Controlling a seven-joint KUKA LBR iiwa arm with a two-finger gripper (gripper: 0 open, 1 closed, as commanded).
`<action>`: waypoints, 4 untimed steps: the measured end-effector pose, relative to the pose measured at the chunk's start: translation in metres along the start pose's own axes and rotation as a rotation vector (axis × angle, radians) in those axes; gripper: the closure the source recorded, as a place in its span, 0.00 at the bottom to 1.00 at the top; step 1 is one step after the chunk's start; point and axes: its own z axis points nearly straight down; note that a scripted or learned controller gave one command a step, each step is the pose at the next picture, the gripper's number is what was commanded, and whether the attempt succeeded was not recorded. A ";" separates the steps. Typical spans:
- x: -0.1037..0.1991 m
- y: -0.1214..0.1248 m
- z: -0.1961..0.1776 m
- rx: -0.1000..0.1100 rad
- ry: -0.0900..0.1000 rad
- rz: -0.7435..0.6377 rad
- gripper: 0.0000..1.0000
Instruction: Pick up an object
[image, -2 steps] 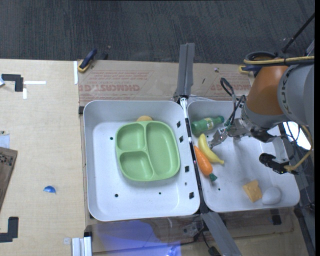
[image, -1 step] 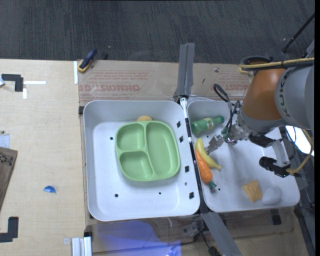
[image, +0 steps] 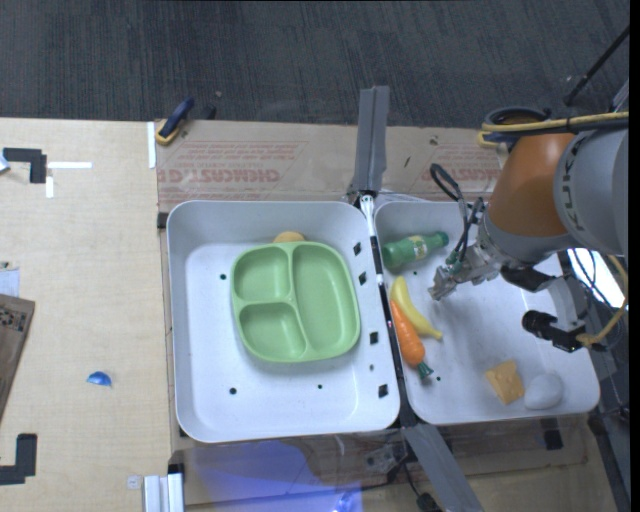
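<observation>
With the end effector (image: 447, 283) low in the right bin (image: 560, 400), its open-or-closed state impossible to tell, just beside the banana (image: 413, 310), carrot (image: 408, 340) and green bottle (image: 414, 247), a descent risks nudging these crowded objects aside rather than gripping one.
</observation>
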 end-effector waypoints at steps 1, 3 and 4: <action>0.000 0.000 0.000 0.000 0.000 -0.001 0.00; 0.007 -0.037 0.000 -0.001 0.000 -0.022 1.00; 0.027 -0.047 -0.091 -0.001 -0.001 0.309 1.00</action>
